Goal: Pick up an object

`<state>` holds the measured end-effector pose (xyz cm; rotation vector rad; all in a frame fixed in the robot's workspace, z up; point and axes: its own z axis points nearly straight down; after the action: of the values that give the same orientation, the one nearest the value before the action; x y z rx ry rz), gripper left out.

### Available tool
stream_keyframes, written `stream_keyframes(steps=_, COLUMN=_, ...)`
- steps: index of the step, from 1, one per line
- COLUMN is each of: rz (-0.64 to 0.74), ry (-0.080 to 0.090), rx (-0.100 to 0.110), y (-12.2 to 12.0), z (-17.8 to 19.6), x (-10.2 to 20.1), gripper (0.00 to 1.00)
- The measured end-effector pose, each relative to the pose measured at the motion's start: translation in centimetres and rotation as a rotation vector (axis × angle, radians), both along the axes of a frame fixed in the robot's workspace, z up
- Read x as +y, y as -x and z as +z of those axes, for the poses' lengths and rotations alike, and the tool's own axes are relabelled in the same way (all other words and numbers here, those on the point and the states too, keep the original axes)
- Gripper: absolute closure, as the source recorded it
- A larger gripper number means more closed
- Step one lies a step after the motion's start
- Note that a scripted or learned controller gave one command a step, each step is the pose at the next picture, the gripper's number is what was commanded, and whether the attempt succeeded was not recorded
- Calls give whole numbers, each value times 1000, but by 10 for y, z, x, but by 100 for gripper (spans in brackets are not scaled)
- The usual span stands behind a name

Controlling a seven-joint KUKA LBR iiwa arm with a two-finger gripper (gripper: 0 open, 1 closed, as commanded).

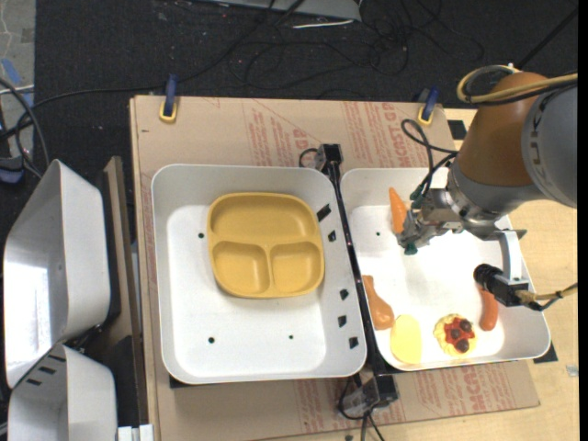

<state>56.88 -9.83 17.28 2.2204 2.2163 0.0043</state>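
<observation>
The right bin [432, 274] holds an orange carrot [397, 208] near its upper left, an orange piece [378, 305] by its left wall, a pale yellow piece [406, 339], a small round pizza-like toy [456, 333] and a red-orange sausage [490, 311] at the right. My gripper [410, 242] hangs over the bin's upper middle, just right of and below the carrot. Its fingertips point down toward the bare white floor. I see nothing between them.
The left bin [184, 338] carries a yellow divided plate [266, 244]. A black divider strip [344, 255] runs between the bins. A black fitting [491, 278] sits at the right bin's right wall. Cables lie on the floor behind the bench.
</observation>
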Motion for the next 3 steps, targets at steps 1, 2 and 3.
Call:
stream_keyframes(steps=1, rz=4, ry=0, rx=1, y=-1, z=42, x=0, gripper=100)
stream_keyframes(steps=2, rz=5, ry=0, rx=0, y=-2, z=79, x=0, gripper=100)
stream_keyframes(steps=3, rz=8, ry=-2, rx=7, y=7, z=67, x=48, gripper=100)
